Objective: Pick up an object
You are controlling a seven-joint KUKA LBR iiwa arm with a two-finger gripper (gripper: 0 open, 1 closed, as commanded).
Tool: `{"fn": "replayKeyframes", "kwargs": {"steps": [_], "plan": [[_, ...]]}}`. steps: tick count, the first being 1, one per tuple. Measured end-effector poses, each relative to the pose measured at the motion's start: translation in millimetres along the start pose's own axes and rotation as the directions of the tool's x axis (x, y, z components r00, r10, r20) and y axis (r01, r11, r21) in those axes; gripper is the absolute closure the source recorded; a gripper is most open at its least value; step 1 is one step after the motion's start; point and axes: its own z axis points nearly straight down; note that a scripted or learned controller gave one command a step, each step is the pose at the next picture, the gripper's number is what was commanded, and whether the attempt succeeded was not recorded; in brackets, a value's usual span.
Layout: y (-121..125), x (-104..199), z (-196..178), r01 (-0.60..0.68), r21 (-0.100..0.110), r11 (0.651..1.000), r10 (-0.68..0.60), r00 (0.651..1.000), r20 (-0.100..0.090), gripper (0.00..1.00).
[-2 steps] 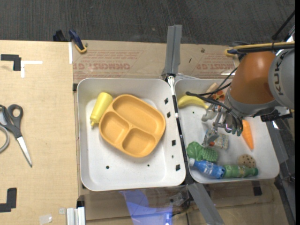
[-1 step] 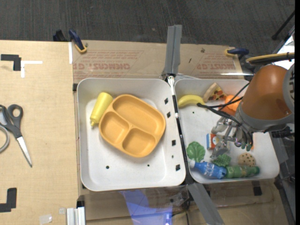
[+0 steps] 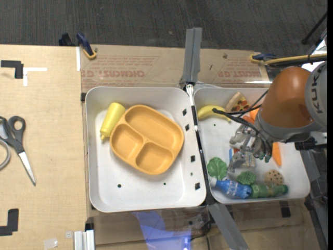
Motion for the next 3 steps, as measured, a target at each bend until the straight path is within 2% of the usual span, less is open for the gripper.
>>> {"fn": "replayKeyframes", "kwargs": {"steps": [1, 2, 3], "plan": [[7, -9, -1, -0.035, 0.0, 0.999, 0.035, 0.999, 0.001, 0.0], [-16, 14, 0, -0.061, 0.001, 0.998, 0.061, 0.998, -0.001, 0.0], [1, 6, 0, -0.108, 0.0, 0.994, 0.108, 0.994, 0.0, 0.0]]}}
